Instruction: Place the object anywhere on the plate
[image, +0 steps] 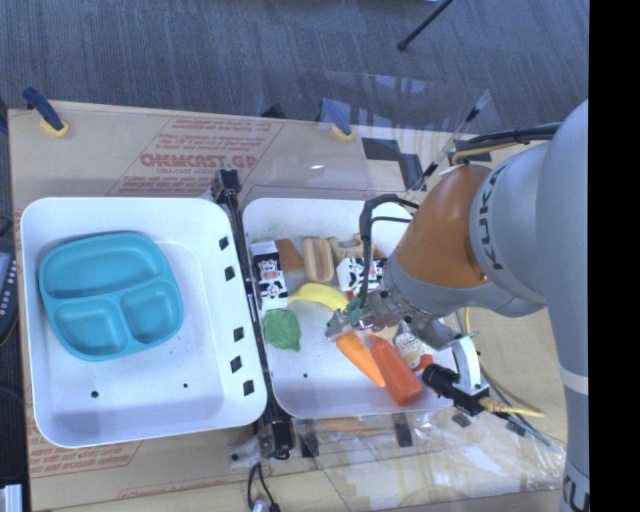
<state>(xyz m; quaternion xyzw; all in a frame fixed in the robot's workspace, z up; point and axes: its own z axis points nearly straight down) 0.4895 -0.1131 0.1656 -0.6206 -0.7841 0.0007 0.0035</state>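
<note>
The arm (520, 240) enters from the right of the camera view — a broad grey link fills the right side, followed by the orange band (450, 235) above the wrist. Below the band the grey wrist housing angles down and to the left. Dark cables loop over the top of the band and along the wrist. The gripper (350, 318) sits at the lower-left end of the wrist, pointed downward and leftward — its fingertips are too small and cluttered in this view to resolve.
</note>
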